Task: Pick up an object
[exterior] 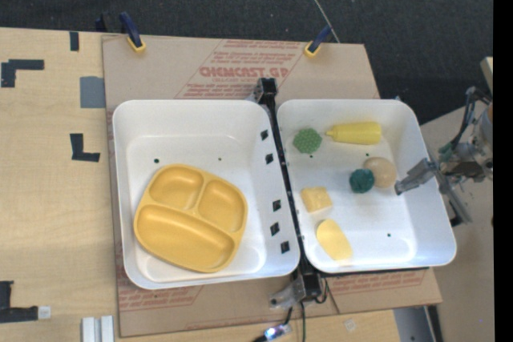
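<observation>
The right bin [417,132] holds several small objects. A green bumpy piece [307,141] and a yellow corn cob [353,133] lie at its far side. A teal ball [361,181] touches a beige ball [381,171] near the middle. A pale yellow cube [316,199] and a yellow oval piece [333,239] sit toward the front. My gripper [417,175] hangs over the bin's right rim, just right of the beige ball, and nothing shows in its grasp.
A yellow divided plate [191,216] lies in the left bin [128,124]. The black divider [279,172] runs between the bins. Clamps [132,36] hold the cardboard sheet at the back. The arm's wrist [473,156] stands off the bin's right edge.
</observation>
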Available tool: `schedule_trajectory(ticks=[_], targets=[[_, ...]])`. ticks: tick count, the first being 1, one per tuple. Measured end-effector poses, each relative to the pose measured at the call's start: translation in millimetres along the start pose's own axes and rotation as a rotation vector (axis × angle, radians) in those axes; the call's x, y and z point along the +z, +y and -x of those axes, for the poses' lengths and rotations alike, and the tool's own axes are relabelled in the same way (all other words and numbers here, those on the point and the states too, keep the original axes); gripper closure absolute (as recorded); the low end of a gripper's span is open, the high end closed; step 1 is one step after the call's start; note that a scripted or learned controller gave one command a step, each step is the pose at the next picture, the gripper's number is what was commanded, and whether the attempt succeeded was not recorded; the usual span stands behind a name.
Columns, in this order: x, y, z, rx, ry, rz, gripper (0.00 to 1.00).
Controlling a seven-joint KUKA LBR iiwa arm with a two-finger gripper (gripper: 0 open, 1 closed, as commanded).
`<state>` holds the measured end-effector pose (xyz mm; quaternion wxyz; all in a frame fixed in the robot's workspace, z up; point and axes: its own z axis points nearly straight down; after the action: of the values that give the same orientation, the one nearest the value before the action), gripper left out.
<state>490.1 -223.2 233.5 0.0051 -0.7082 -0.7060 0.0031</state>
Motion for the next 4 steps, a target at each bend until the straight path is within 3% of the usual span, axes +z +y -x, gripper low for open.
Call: schedule_trajectory(ticks=[1, 4], targets=[[-5.2, 2.4, -0.3, -0.004, -0.003, 0.010, 0.00], [132.9, 7.4, -15.9, -0.005, -0.001, 0.005, 0.00]])
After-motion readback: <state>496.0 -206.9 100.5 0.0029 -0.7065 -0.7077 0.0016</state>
